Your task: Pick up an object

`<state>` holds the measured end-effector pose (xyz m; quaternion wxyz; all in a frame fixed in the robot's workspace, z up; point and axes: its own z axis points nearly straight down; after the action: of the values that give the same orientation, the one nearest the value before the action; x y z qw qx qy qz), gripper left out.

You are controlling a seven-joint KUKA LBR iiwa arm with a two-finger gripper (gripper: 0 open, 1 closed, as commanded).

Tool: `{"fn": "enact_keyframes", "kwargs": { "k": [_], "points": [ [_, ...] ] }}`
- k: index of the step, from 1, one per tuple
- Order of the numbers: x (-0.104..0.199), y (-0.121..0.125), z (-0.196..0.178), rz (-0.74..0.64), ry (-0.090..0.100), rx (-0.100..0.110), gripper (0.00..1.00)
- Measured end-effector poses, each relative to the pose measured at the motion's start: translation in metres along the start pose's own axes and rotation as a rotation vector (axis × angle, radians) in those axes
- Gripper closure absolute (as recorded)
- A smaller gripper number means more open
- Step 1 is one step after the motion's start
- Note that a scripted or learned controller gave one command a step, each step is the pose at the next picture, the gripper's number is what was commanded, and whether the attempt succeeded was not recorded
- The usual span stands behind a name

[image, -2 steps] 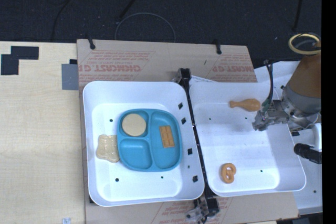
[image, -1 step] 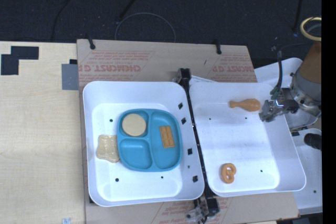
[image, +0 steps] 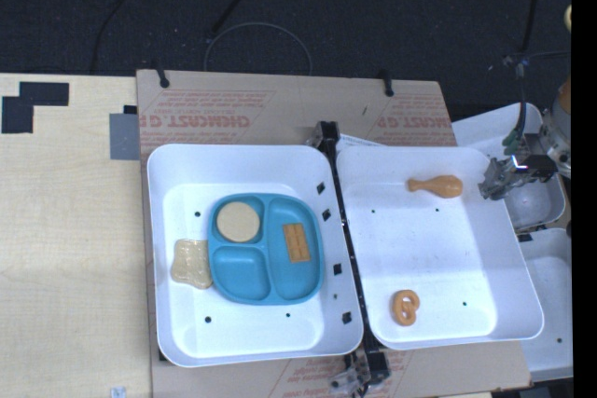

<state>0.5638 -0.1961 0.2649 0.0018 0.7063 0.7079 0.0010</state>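
The drumstick (image: 436, 186) lies in the right bin (image: 485, 242), on its far side, with its thick end pointing right toward the gripper (image: 508, 172). The gripper sits just past the right bin's far right edge, level with the drumstick and a little to its right, not touching it. Whether its tips are apart or together I cannot tell; nothing can be seen between them.

The pretzel (image: 405, 307) lies near the front of the same bin, well apart from the drumstick and from the gripper. Between these 2 pieces the white floor of the bin is bare, leaving plenty of room around each. The drumstick is close to the far wall but not against it; the pretzel sits near the front wall.

The left bin (image: 177, 312) holds a blue tray (image: 252, 280) with 3 compartments. A round cracker (image: 237, 221) fills the far left compartment, and a small orange bar (image: 297, 242) lies in the right one. A pale piece of bread (image: 191, 263) lies on the bin floor, touching the tray's left side.

The 2 bins meet at a black clamp strip (image: 340, 238) down the middle, and both rest on a cardboard sheet (image: 280, 112).
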Motion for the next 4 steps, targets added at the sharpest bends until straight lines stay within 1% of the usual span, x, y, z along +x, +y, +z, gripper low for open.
{"fn": "enact_keyframes", "kwargs": {
  "k": [1, 2, 3, 4],
  "points": [
    [0.060, 0.005, -0.002, -0.003, 0.004, 0.006, 1.00],
    [0.107, 0.002, 0.001, -0.001, 0.003, 0.008, 1.00],
    [0.156, 0.002, 0.015, -0.001, 0.003, 0.008, 1.00],
    [0.214, 0.002, 0.020, -0.003, 0.004, 0.009, 1.00]
  ]
}}
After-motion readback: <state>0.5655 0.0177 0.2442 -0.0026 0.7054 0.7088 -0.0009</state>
